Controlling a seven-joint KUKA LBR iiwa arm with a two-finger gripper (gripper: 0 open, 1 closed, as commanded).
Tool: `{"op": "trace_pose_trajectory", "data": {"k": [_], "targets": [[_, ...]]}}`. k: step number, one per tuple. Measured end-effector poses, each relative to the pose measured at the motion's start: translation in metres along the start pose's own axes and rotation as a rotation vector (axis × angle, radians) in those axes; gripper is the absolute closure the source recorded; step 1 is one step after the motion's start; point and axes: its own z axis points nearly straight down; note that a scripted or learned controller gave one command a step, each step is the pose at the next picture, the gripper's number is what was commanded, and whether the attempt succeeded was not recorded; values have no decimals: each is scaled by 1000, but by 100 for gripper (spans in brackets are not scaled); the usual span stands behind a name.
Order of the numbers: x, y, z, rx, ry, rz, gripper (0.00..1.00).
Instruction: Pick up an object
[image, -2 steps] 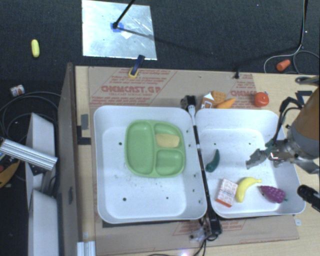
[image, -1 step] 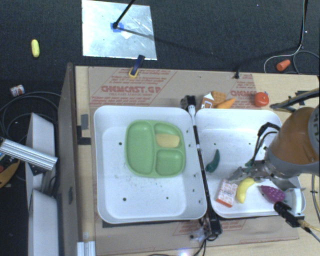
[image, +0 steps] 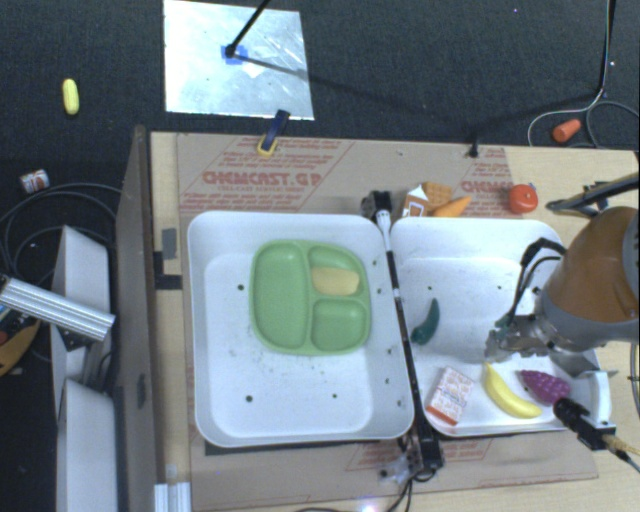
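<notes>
Grey two-finger gripper (image: 508, 343) hangs low in the right shallow white bin (image: 470, 262), just above the yellow plastic banana (image: 510, 392) (whether it is spread or pressed together, I cannot tell). Beside the banana lies a purple knobbly grape bunch (image: 545, 384).

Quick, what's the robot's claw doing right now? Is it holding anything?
Gripper: low in the right bin, just above the banana. Open or closed cannot be told, and nothing is seen in its grasp.
</notes>
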Motion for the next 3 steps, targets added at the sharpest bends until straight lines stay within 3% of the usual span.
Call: {"op": "trace_pose_trajectory", "data": {"k": [1,2,3], "targets": [[0,0,1,1,0,0,0],[-16,0,-111,-2,-3,-3,0],[-5,-4,-21,16,4,-1,0]]}}
